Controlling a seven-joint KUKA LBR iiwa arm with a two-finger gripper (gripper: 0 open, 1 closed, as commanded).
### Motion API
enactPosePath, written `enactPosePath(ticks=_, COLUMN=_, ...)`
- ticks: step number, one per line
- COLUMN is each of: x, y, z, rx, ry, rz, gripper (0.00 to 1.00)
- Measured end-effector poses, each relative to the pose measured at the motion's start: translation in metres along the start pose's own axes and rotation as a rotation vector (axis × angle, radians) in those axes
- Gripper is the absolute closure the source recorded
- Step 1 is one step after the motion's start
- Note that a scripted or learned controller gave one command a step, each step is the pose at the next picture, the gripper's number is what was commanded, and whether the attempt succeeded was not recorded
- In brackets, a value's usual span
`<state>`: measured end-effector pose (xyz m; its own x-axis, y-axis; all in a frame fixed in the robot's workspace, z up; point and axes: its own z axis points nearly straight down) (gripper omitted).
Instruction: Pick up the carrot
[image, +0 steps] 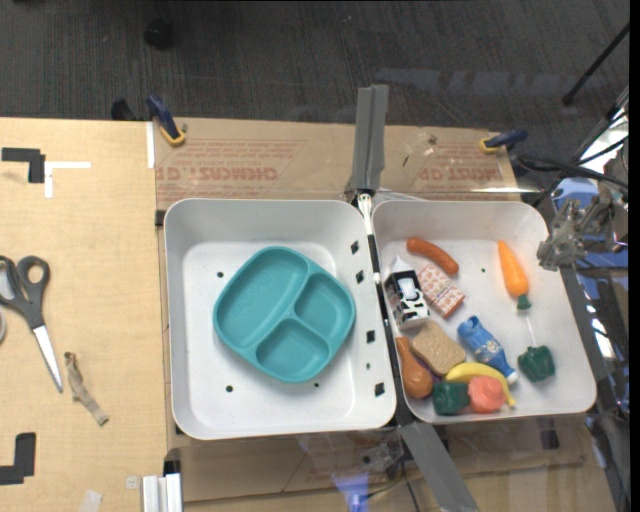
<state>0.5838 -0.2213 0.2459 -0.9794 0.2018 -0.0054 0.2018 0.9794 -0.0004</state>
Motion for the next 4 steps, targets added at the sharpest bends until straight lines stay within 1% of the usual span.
enactPosePath(ticks=1, x=0.013, y=-0.002, z=0.153, rx=-0.001, ry=0.000, rz=-0.240, gripper=1.00)
enactPosePath(ticks=2, x=0.013, y=-0.002, z=0.153, rx=-0.001, ry=0.000, rz=-0.241, gripper=0.00)
enactPosePath(ticks=3, x=-0.048, y=0.011, z=0.151, rx=-0.001, ry=-0.003, rz=-0.148, gripper=0.00)
enactPosePath(ticks=4, x=-0.050, y=0.012, z=0.140, rx=0.001, ry=-0.011, rz=-0.151, gripper=1.00)
